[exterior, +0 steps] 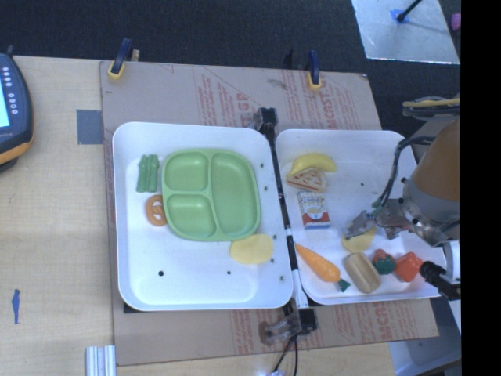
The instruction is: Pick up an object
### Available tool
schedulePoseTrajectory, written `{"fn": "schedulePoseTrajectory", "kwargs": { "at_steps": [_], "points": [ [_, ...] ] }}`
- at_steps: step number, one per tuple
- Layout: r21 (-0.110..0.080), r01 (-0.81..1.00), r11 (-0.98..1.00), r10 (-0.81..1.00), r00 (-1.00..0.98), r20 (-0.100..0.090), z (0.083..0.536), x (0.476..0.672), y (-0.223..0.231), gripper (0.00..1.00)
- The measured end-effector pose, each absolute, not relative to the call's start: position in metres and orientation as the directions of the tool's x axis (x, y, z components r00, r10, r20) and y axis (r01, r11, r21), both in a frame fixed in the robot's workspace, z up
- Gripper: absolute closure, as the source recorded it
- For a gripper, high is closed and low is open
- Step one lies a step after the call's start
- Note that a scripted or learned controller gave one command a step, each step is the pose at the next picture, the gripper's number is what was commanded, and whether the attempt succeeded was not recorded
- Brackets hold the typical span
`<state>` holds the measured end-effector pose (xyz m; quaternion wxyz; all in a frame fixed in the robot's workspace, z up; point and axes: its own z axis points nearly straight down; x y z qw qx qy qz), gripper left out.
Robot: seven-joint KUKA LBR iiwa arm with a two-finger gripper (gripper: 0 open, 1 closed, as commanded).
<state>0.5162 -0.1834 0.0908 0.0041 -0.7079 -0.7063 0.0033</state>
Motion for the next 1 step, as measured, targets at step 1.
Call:
{"fn": "schedulePoseTrajectory", "kwargs": {
  "at_steps": [1],
  "points": [
    [-0.007,1.000,0.007,1.000,-0.007,0.003,0.0911,0.4960,-0.1426,0.00]
  ]
}}
